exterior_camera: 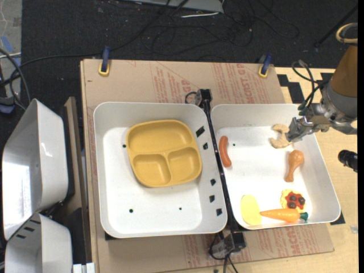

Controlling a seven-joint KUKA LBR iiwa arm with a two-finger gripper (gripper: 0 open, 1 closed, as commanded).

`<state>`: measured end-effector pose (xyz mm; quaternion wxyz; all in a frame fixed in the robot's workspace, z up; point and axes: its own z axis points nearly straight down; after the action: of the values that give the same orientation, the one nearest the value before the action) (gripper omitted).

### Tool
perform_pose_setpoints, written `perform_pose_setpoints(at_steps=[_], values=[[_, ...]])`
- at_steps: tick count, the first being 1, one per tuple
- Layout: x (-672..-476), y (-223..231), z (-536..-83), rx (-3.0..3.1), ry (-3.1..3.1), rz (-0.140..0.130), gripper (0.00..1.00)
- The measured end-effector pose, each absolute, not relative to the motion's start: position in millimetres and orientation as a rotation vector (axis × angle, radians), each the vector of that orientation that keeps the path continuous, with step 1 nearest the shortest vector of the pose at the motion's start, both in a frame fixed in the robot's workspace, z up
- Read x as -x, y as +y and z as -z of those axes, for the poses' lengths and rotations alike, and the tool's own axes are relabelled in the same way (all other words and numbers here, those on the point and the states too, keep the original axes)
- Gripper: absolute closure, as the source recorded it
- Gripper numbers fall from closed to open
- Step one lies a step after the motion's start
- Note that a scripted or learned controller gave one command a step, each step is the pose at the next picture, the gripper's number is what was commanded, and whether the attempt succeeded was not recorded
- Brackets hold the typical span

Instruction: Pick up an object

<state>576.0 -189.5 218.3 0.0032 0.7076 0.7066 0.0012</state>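
Note:
In the right bin (pixel 250 115) lie a red sausage (pixel 225 151), a tan chicken drumstick (pixel 293 164), a pale beige piece (pixel 279 135), a yellow slice (pixel 249 209), an orange carrot (pixel 281 214) and a small yellow piece topped with dark berries (pixel 294 199). My gripper (pixel 298 129) hangs over the bin's upper right part, right beside the pale beige piece and just above the drumstick. Nothing is visibly held.
The left bin (pixel 114 209) holds a yellow divided plate (pixel 164 152). Two clamps (pixel 104 67) (pixel 264 67) sit at the board's far edge. White containers (pixel 31 164) stand at the left. Cables run across the dark floor behind.

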Motion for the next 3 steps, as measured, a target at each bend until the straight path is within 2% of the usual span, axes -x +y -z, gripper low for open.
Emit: perform_pose_setpoints(at_steps=[1,2,3], values=[[-573.4,-182.6,-278.9,-2.213,2.221,-0.005,1.0],[-584.3,-124.2,-272.4,-2.213,2.229,-0.001,1.0],[-581.2,-74.4,-255.5,-2.215,2.23,0.001,1.0]])
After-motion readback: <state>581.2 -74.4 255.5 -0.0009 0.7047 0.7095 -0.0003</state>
